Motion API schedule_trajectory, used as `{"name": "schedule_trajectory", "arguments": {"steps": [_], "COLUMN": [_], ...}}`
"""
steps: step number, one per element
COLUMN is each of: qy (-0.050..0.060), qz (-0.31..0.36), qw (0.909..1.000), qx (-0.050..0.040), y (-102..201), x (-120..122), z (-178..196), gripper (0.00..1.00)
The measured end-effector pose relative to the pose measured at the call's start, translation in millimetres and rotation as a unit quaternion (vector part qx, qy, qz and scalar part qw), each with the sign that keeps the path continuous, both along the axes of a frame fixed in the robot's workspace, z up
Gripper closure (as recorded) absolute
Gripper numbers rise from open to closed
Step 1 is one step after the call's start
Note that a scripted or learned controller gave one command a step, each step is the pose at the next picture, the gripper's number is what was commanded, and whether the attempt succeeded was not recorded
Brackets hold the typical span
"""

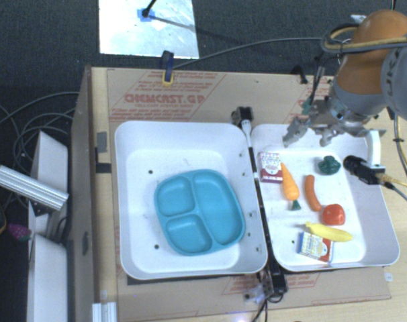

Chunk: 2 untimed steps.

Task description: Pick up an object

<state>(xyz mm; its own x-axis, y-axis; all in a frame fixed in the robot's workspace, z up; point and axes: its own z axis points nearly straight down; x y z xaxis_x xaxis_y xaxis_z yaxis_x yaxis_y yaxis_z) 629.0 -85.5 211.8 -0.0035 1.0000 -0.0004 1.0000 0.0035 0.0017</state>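
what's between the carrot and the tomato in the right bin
In the camera view, an orange-red sausage lies between the orange toy carrot and the round red toy tomato, apart from both.

Grey arm (385, 79) with an orange band reaches in from the right, wrist angled down-left. Its gripper (309, 134) hangs with both fingers (292, 134) spread apart, nothing between them.

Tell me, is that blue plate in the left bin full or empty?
Empty. The blue plate lies flat in the left bin with all three compartments bare; the toy foods lie in the right bin.
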Motion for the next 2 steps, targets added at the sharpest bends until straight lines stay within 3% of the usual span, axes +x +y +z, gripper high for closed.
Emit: {"name": "schedule_trajectory", "arguments": {"steps": [1, 2], "qy": [-0.003, 0.000], "qz": [-0.001, -0.001], "qw": [1.0000, 1.0000], "qx": [-0.0002, 0.0001], "y": [-13, -17], "x": [-25, -57], "z": [-122, -127], "gripper": [0.00, 0.00]}}
